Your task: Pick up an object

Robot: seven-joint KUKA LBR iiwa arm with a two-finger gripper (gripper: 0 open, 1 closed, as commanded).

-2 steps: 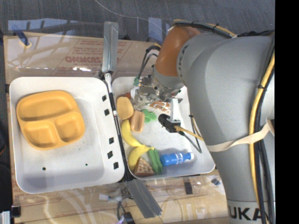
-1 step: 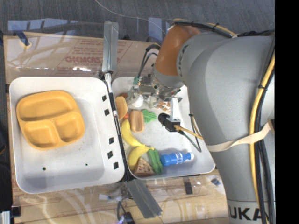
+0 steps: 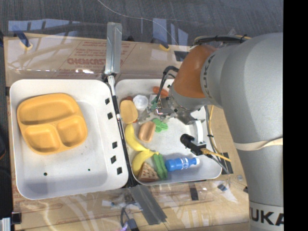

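Note:
The right bin [image 3: 176, 134] holds several toy foods. My gripper [image 3: 160, 110] hangs low over its upper middle, just above a small green toy [image 3: 160, 126] and to the right of a white cup [image 3: 140, 101]. A tan hot-dog roll [image 3: 146, 131] lies beside the green toy. A round tan bun [image 3: 128, 111] sits by the left wall. A banana [image 3: 133, 139] curves down the left side. A blue bottle [image 3: 182, 164] lies along the front wall, next to a green pickle [image 3: 160, 166] and a sandwich wedge [image 3: 147, 173]. Nothing shows in the gripper's grasp.
The left bin [image 3: 62, 174] holds a yellow divided tray [image 3: 50, 121] at its upper left. A small orange piece [image 3: 158, 90] sits at the right bin's back wall, partly behind the wrist. The arm's big grey body covers the bench's right side.

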